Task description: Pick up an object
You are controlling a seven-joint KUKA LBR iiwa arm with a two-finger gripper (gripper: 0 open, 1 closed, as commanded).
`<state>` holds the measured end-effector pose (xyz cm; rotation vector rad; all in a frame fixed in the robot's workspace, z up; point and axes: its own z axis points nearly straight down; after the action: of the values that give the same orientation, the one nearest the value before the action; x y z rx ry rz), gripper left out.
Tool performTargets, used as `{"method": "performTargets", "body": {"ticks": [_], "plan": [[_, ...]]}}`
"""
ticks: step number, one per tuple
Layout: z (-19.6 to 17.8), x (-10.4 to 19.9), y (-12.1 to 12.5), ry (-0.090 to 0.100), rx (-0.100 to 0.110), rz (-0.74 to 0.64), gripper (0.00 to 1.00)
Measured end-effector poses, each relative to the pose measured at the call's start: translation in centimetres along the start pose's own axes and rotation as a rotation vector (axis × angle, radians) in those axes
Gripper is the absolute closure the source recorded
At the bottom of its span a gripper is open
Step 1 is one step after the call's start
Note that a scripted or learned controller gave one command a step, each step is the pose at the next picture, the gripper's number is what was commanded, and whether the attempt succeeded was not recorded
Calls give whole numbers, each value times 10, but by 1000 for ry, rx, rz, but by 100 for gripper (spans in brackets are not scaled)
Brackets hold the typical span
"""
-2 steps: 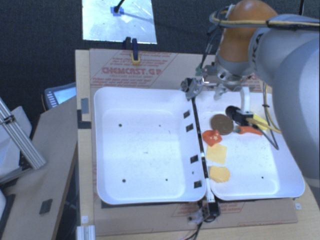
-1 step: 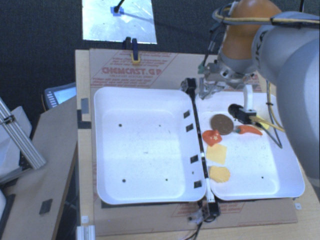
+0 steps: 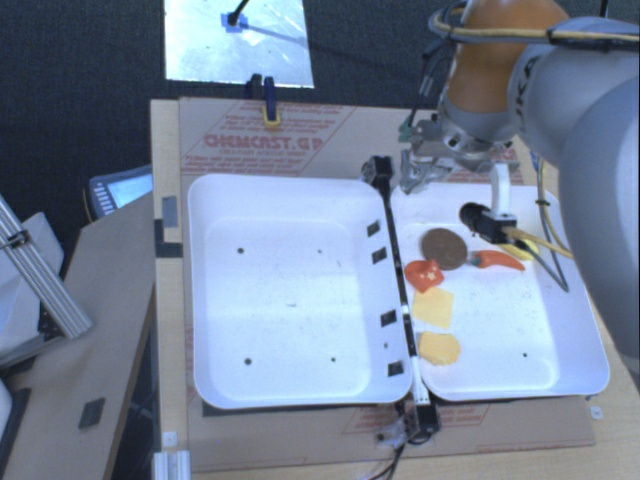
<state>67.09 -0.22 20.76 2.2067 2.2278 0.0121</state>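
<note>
while gripper [image 3: 418, 180] hovers, flat brown disc [image 3: 444, 248] lies beside red slice [image 3: 424, 275].

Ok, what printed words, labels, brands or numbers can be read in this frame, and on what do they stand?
"CHEMCAST", in red on the brown sheet under the bins; the letters after it are blurred, perhaps "GP".
Red print on that sheet's front edge: too blurred to read.
No legible text on the white bins or the arm.

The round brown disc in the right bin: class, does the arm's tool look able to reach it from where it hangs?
Probably yes. The round brown disc lies flat and uncovered in the right white bin, with the tool hanging just beyond it; nothing stands between.
</note>
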Motion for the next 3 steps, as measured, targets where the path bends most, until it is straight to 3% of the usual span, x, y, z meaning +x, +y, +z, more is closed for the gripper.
{"method": "performTargets", "body": {"ticks": [1,2,3], "plan": [[-99,10,0,-1,-4,3,100],[-195,48,1,0,-3,0,100],[-253,-34,0,-5,0,15,100]]}}
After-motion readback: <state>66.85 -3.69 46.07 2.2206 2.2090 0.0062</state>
